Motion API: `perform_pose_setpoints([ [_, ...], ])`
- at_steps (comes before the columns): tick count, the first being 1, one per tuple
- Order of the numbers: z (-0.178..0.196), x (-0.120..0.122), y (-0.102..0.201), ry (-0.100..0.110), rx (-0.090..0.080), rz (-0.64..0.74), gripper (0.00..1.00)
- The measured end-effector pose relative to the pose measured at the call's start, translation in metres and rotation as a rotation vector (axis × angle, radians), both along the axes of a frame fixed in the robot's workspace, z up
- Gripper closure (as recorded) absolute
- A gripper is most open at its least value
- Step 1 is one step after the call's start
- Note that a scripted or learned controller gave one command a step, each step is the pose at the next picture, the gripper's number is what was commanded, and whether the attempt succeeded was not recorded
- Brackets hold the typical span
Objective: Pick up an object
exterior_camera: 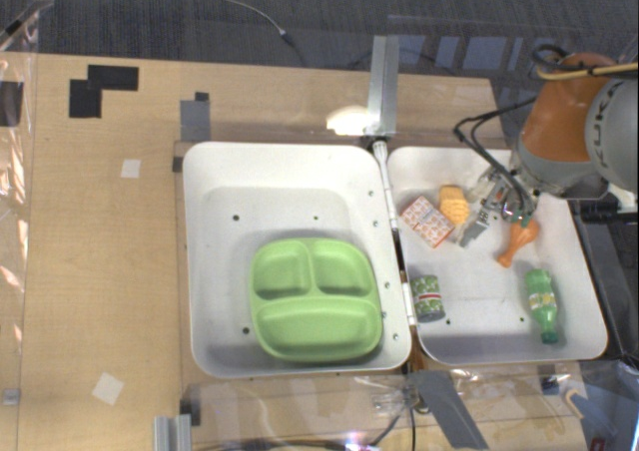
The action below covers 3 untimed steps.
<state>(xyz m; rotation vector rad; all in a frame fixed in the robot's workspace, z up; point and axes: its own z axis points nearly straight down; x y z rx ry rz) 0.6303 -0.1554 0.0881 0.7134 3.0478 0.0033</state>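
No text, label or number is legible on anything in view.

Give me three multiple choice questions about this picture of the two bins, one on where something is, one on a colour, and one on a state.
1. Where is the divided plate?
A. in the left bin
B. in the right bin
C. on the bench outside the bins

2. What colour is the bottle?
A. red
B. green
C. blue

3. How does the bottle sit?
A. standing upright
B. lying on its side
C. lifted above the bin

Answers: 1 A, the plate rests on the floor of the left bin. 2 B, the bottle near the right bin's near right corner is green all over. 3 B, its length lies flat along the bin floor, well apart from the claw.
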Motion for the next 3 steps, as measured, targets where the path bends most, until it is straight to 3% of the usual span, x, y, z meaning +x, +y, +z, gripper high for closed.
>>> perform_pose_setpoints([
  [1, 0.016, 0.004, -0.001, -0.014, -0.005, 0.006, 1.0],
  [2, 0.136, -0.053, 0.047, -0.009, 0.002, -0.207, 1.0],
  [3, 0.147, -0.096, 0.107, 0.002, -0.001, 0.229, 1.0],
])
